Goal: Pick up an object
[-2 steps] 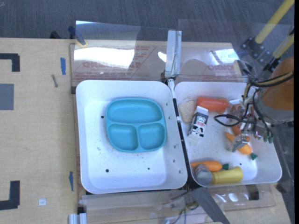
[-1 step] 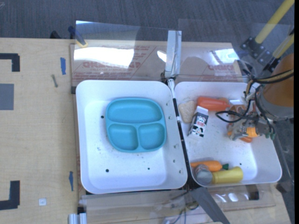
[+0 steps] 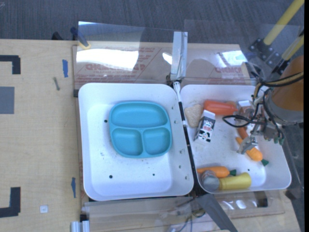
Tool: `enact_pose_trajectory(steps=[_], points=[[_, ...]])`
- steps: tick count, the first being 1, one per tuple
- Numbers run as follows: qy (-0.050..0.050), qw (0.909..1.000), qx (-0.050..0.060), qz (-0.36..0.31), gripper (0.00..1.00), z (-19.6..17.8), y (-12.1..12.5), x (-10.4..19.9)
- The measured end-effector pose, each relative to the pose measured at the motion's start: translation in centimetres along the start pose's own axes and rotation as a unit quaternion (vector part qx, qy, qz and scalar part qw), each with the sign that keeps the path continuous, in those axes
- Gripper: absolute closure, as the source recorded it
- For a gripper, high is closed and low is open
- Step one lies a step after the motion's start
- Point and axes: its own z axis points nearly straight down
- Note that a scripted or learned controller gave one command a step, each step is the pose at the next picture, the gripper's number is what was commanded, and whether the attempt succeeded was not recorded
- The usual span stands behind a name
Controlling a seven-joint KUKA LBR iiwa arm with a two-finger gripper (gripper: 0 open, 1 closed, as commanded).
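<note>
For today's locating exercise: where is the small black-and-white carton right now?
In the camera view, the carton lies in the right bin, near its left wall, just below-left of the orange carrot-like toy.

The arm [image 3: 289, 98] is cut off at the right edge, its gripper [image 3: 248, 144] tangled behind cables.

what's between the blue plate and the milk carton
In the camera view, the two bins' adjoining rims and a tan flat piece lie between the blue plate and the milk carton.
</note>
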Motion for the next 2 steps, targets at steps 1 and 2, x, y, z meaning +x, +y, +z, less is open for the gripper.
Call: enact_pose_trajectory(steps=[1, 2], points=[[-0.005, 1.0000, 0.001, -0.001, 1.00, -1.22, 0.04, -0.29], [-0.004, 1.0000, 0.001, -0.001, 0.00, -1.13, 0.08, -0.25]])
